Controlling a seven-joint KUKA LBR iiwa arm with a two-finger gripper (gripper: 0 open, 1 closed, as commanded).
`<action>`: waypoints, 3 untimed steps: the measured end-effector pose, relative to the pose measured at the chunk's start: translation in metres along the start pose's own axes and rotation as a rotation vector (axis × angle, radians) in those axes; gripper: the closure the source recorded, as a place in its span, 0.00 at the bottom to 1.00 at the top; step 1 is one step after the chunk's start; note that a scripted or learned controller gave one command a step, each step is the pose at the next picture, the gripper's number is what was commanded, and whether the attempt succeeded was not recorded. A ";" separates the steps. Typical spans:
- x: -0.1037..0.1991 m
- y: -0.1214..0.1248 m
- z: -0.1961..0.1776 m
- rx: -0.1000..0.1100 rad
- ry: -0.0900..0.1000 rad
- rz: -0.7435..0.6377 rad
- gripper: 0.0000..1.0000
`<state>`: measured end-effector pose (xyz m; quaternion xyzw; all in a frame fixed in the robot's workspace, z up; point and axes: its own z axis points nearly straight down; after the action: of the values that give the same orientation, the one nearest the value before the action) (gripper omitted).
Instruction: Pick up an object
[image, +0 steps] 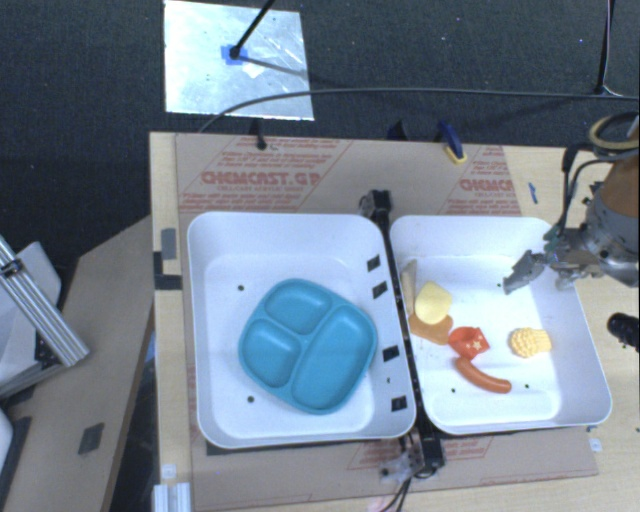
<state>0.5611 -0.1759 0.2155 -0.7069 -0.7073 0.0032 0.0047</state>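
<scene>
Looking down, you have the gripper over the right bin's upper right area, fingers spread apart with nothing between them. Below and left of it lie your pick candidates: a yellow piece on an orange slice, a red pepper, a corn cob, a sausage. The left bin holds a blue divided plate.

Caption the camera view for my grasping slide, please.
Gripper open above the right bin holding toy corn, sausage; blue divided plate left.
</scene>
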 end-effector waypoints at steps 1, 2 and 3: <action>0.001 0.003 -0.007 -0.013 -0.003 -0.003 0.00; 0.005 0.013 0.042 -0.010 -0.002 -0.006 0.00; 0.001 0.010 0.103 -0.009 -0.001 -0.001 0.00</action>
<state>0.5699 -0.1747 0.1123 -0.7066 -0.7076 0.0007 0.0011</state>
